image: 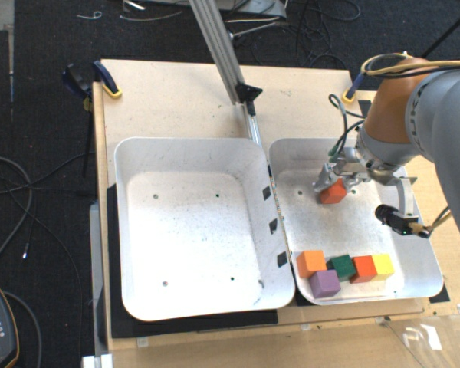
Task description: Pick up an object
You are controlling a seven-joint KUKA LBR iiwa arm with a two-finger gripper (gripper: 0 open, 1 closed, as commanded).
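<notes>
Reaching in from the right, the grey arm (437,121) with its orange band (391,110) hangs over the right bin (291,159), its pincer (335,184) lowered near the middle of that bin's far half. A red-orange block (333,193) sits right at the tip of the pincer, tilted, with the metal fingers (324,178) pressed close on its upper edges. The pincer appears closed on this block, though whether the block is lifted off the bin floor or resting on it cannot be told from this slanted view.

Along the near edge of the right bin lies a cluster of other blocks, well apart from the pincer. An orange block (312,261) is at the left of the group, a purple block (325,283) sits just in front of it, and a green block (342,266) touches both. To the right of the green one stands a red block (363,268), and beside that a yellow block (382,264), the row running nearly edge to edge.

The left bin (130,159) lies beside the right one, their rims overlapping at the middle, its floor speckled with dark marks. Both bins rest on a pale wooden bench (176,98). A slanted metal rail (218,41) crosses the far part of the bench and ends near the join between the bins. A black and yellow clamp (92,79) grips the bench's far left corner. Loose cables (31,205) trail over the dark floor at the left.
</notes>
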